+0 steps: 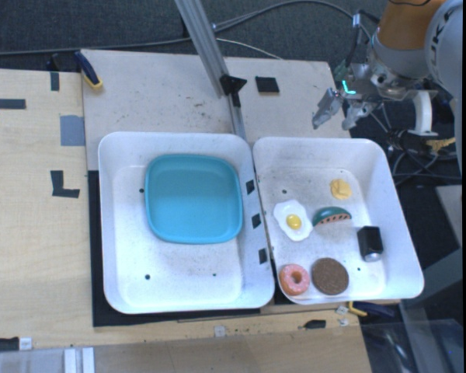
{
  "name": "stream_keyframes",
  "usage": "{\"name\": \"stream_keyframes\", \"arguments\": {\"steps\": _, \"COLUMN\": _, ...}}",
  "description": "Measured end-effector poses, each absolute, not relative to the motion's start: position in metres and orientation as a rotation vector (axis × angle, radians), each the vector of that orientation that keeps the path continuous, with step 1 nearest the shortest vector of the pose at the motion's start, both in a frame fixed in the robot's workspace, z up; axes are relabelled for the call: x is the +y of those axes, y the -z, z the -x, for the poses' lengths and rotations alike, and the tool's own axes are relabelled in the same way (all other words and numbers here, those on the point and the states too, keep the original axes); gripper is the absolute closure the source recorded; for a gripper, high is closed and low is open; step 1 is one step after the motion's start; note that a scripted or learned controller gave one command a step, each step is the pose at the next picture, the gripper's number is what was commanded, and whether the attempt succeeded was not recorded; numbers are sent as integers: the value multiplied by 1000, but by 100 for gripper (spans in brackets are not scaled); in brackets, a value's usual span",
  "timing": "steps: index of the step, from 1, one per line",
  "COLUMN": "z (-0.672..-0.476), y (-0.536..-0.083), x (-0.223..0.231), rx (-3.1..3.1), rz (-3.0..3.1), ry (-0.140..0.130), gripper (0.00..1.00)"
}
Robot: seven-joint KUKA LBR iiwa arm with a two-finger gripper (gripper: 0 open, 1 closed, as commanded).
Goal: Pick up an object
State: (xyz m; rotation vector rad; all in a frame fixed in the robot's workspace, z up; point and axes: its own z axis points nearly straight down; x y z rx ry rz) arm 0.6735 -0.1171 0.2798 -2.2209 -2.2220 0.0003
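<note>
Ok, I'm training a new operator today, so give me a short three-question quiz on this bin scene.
1. True or false: the blue plate lies in the left bin.
2. Which sits nearest the pink doughnut: A) brown cookie, B) yellow piece, C) black block?
3. Fill in: the pincer hangs beyond the far edge of the ____ bin.

Key: 1 true; 2 A; 3 right.

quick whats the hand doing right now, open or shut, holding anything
Hand: open, holding nothing, hovering past the far rim of the right bin.
</note>
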Motion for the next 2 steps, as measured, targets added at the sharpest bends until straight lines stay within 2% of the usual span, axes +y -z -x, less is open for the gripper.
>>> {"name": "stream_keyframes", "arguments": {"steps": 1, "z": -673, "y": -280, "x": -117, "rx": -2222, "rz": 2221, "ry": 0, "gripper": 0}}
{"name": "stream_keyframes", "arguments": {"steps": 2, "z": -664, "y": -222, "x": -120, "rx": -2219, "rz": 2218, "ry": -5, "gripper": 0}}
